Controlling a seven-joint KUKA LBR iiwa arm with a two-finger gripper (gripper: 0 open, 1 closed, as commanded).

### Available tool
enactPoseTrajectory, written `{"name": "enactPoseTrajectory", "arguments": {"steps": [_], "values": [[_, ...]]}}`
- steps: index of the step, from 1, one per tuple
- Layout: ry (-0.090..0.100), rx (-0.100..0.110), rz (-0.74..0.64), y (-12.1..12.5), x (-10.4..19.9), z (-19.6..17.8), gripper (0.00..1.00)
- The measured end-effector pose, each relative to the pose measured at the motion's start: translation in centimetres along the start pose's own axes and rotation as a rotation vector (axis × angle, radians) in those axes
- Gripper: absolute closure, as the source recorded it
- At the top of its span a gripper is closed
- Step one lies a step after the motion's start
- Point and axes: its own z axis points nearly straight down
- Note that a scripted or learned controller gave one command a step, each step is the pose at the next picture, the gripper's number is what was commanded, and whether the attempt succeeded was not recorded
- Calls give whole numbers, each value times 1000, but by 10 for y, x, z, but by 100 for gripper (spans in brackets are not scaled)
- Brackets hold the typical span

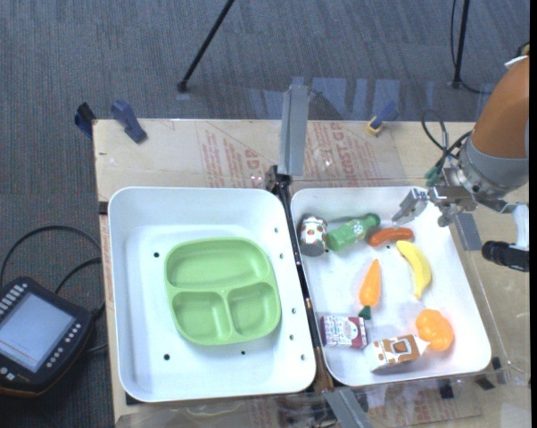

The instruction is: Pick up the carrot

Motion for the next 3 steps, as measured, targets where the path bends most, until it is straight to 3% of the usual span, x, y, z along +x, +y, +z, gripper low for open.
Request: {"name": "enactPoseTrajectory", "arguments": {"steps": [1,2,3], "values": [[1,3,-133,-109,57,105,0],[3,5,-126,-110,56,96,100],[-1,1,30,-87,141,5,100]]}}
